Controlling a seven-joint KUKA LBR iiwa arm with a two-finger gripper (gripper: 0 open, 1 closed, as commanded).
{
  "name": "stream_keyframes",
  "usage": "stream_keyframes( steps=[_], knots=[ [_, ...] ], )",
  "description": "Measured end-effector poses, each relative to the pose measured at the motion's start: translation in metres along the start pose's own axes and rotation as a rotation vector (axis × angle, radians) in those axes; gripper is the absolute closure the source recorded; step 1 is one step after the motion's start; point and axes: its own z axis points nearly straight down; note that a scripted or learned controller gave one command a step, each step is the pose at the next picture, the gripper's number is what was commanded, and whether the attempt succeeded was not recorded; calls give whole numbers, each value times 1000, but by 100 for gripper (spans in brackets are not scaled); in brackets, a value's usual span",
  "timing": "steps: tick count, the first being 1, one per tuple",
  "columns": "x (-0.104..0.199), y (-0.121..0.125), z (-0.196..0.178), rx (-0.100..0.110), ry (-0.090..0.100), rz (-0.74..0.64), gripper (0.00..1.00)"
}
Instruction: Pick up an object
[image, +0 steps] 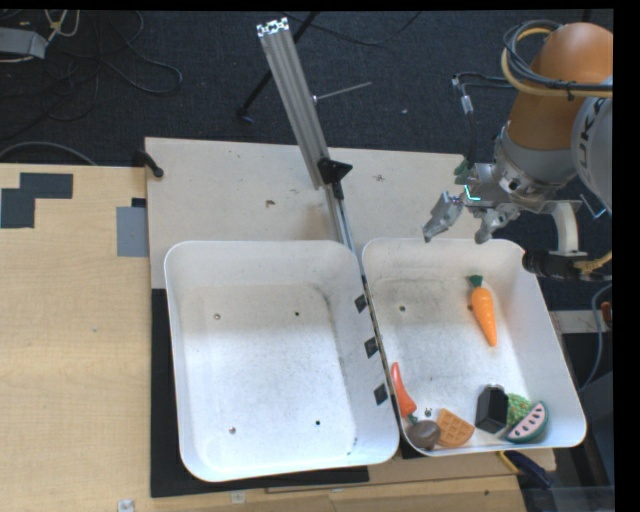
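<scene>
My arm (560, 90) is cut off by the right edge, and the small green piece (518, 408) sits half hidden behind the black block (491, 409).

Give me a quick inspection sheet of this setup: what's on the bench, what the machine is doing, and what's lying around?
Surface: two white bins side by side, left bin and right bin, on a pale bench.
Job's things: carrot lies mid right bin; red piece, brown lump, waffle, black block and watermelon slice crowd its near end.
Clutter: nothing seen.
Gripper: gripper hangs open above the right bin's far rim, holding nothing.
Cables: black cables on the dark floor.
Surroundings: slanted metal post; wooden table at left.
</scene>
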Motion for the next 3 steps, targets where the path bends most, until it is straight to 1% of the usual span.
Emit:
stream_keyframes(
  steps=[1,2,3],
  knots=[
    [0,1,-3,-4,-1,-2,0],
    [2,3,62,1,0,-1,0],
    [-6,0,121,2,0,2,0]
  ],
)
